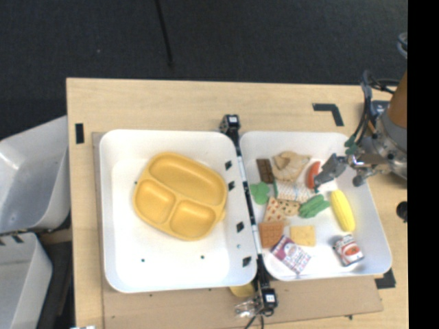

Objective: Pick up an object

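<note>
Across the whole scene runs the pale wooden table (171,101), and on it sit two shallow white bins side by side. Well away from the end effector, on its far side, is the left bin (123,266), carrying a yellow divided plate (180,196) with three compartments, tilted a little. Directly under the end effector is the right bin (374,252), crowded with small items. From the right edge the grey arm (391,139) reaches in, and its end effector (343,168) hangs over the bin's upper right part; its two dark fingers look spread apart, and I see nothing between them. Just below it lies a yellow corn cob (343,210), and beside that a green pepper-like piece (313,206). Touching or nearly touching the near finger is a red item (313,173), partly hidden. Farther off toward the bins' divider are a crumpled beige wrapper (290,163), a brown bar (265,171), a green leaf shape (260,192) and a checked cracker (277,209). Lower still sit an orange-brown square (271,234), a yellow cheese-like square (303,235), a purple-and-white packet (291,256), and a small red-and-white can (348,249) near the bin's corner.
</note>
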You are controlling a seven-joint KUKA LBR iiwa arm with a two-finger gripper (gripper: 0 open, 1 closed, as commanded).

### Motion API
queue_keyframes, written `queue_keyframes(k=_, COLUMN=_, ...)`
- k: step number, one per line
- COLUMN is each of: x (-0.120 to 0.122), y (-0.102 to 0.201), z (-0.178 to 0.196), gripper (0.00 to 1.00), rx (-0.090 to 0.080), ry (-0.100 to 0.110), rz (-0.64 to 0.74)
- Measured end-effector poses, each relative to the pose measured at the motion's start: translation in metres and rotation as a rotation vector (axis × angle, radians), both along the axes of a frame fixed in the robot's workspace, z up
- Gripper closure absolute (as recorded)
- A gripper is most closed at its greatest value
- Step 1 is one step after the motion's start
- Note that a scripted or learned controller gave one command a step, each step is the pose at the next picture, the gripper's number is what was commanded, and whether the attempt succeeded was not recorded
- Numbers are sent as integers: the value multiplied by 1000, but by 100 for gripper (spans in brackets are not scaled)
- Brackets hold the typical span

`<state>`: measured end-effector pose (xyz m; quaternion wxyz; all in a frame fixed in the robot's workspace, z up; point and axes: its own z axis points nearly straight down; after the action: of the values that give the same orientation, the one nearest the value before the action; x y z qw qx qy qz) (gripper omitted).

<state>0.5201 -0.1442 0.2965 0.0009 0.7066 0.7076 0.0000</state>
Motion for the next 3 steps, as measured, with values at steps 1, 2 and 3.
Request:
queue_keyframes(k=1, x=-33, y=60, z=-95, gripper=0, rx=5, ry=12, rz=4)
queue_keyframes(k=2, x=-30, y=137, z=-96, gripper=0, rx=5, ry=2, rz=8)
queue_keyframes(k=3, x=-29, y=131, z=-86, gripper=100, rx=1, ry=-2, rz=-6)
